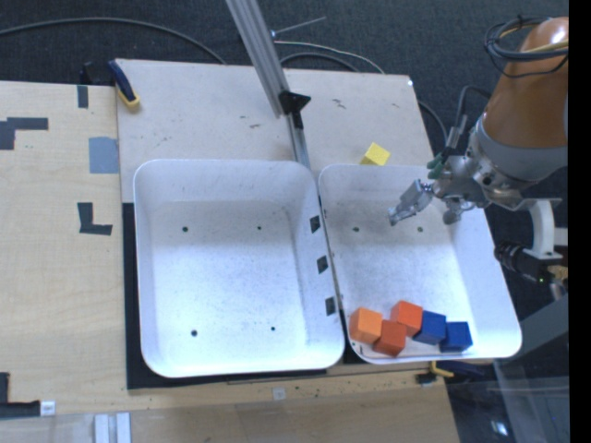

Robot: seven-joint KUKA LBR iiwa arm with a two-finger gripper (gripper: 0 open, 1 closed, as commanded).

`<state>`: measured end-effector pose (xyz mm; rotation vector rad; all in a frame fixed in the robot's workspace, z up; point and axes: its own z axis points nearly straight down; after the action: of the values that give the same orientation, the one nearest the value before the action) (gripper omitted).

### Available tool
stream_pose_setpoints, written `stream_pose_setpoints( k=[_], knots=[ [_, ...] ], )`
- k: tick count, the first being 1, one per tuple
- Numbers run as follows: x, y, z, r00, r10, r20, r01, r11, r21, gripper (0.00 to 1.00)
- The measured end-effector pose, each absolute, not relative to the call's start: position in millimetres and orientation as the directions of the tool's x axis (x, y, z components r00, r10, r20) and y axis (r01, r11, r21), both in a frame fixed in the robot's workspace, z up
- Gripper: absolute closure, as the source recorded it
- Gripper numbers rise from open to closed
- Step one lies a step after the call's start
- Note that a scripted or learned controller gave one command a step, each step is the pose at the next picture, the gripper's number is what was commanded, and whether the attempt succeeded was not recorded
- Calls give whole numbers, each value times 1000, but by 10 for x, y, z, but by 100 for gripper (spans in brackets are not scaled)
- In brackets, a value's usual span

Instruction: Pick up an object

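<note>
The pick is looking barely begun. The arm (522, 90) is reaching in from the right edge of the frame, and its claw (404, 212) is hanging over the upper middle of the right bin (480, 275), pointing down and toward the left. Its two fingers are standing slightly spread, and nothing is sitting between them, so no object is being carried. What is left, judging from this layout, is almost everything: travelling to a block, closing on it and lifting it.

The likely targets are lying well apart from the claw, clustered at the lower edge of the right bin, in the lower right of the frame. Counting them, there are three orange blocks (367, 323) and two blue blocks (432, 327), five in all, packed so that they are touching one another. That crowding is probably going to make a clean grip harder.

One yellow block (375, 154) is resting on the surface (212, 109) just above the right bin, outside both bins. The left bin (148, 247) is sitting beside the right one, making two bins in total. A blue-and-yellow tool (123, 83) is lying at the upper left of the surface.
</note>
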<state>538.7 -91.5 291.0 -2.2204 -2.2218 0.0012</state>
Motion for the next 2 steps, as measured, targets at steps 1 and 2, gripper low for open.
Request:
stream_pose_setpoints(
  k=[1,2],
  knots=[
    [5311,-1043,3373,-1,1000,-2,1000,1,4,0],
    [5781,-1172,3298,-2,1000,-3,1000,2,0,0]
  ],
)
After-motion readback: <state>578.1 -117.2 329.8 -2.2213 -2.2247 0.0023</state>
